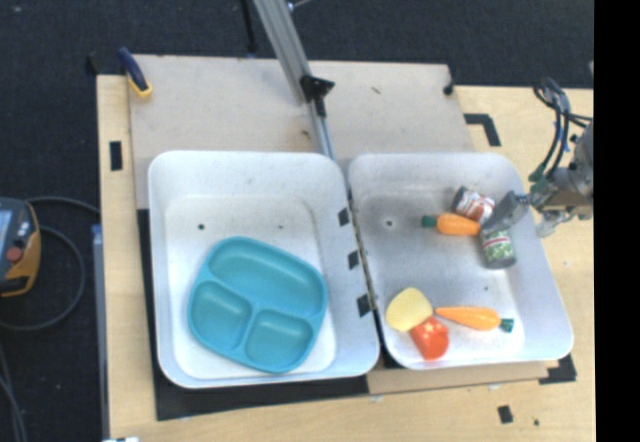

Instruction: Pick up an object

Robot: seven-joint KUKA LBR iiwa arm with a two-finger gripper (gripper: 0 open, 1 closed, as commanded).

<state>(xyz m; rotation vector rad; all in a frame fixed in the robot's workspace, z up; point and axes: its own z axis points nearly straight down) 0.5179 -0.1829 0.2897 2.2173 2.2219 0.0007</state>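
Observation:
The right bin (400,185) holds several small objects. A small can with a red and white label (472,202) lies near the far right, with an orange carrot (457,224) just in front of it. A green-labelled can (498,248) sits beside them. Near the front lie a yellow piece (408,308), a red pepper (430,338) and a second carrot (468,317). My gripper (522,206) reaches in low from the right edge, its tip close to the two cans. Nothing shows as held.
The left bin (240,175) bears a blue divided plate (259,303). A slanted metal rail (275,15) runs from the top down to the gap between the bins. Cables (553,130) hang by the arm at the right.

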